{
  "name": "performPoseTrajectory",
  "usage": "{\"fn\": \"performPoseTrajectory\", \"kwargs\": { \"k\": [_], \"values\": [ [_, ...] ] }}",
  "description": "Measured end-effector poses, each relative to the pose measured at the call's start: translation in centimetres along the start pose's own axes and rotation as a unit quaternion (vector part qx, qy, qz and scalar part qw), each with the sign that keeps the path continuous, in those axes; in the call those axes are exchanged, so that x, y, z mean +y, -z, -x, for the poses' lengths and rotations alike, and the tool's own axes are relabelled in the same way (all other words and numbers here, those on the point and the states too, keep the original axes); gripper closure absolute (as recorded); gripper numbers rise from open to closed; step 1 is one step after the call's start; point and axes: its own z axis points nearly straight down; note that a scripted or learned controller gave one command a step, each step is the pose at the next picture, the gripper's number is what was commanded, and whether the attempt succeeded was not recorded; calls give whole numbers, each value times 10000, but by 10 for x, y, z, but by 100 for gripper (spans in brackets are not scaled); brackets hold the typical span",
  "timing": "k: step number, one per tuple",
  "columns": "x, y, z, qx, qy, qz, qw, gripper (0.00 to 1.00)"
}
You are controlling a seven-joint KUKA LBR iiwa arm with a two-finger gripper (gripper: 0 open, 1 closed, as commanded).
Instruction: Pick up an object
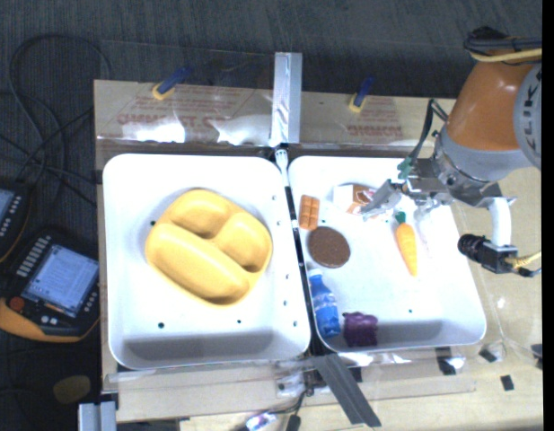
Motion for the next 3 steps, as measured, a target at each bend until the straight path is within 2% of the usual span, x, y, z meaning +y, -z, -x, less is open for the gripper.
{"fn": "performPoseTrajectory", "kwargs": {
  "k": [1, 2, 3],
  "values": [
    [-45, -140, 38, -10, 63, 42, 10000, 0],
    [19, -140, -12, -17, -419, 64, 9991, 0],
    [50, -71, 77, -22, -290, 1, 9996, 0]
  ]
}}
